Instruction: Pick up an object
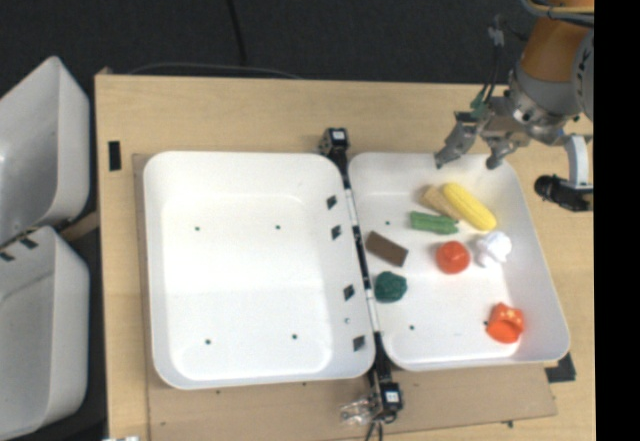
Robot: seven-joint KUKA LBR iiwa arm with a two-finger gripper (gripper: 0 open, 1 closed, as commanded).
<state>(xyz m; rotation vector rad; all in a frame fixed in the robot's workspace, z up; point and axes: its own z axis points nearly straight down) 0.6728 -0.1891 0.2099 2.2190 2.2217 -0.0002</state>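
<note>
A pale wooden bench [240, 99] bears two shallow white bins side by side, joined along the middle by black clips. Beyond the bench the floor is dark, almost black, with a thin cable running across it. At the far left edge stand two white, rounded shapes [35, 229], one behind the other.

The left bin [180, 329] shows only its white floor with a few small dark dots. The right bin [535, 329] holds all the objects. A yellow corn cob [468, 205] lies at a slant near the far side, with a tan piece [436, 198] just beside its left end. A green pod [432, 222] lies just in front of them. A brown block [386, 249] sits close to the divider, and a dark green lump [389, 286] lies nearer the camera. A red ball [452, 257] rests in the middle, with a white piece [492, 248] just to its right. An orange-red object [505, 323] lies near the front right corner.

The arm [555, 39] reaches in from the right. Its gripper [469, 153] hangs above the far edge of the right bin, fingers [446, 151] spread wide with nothing between them, near the corn but apart from it.
</note>
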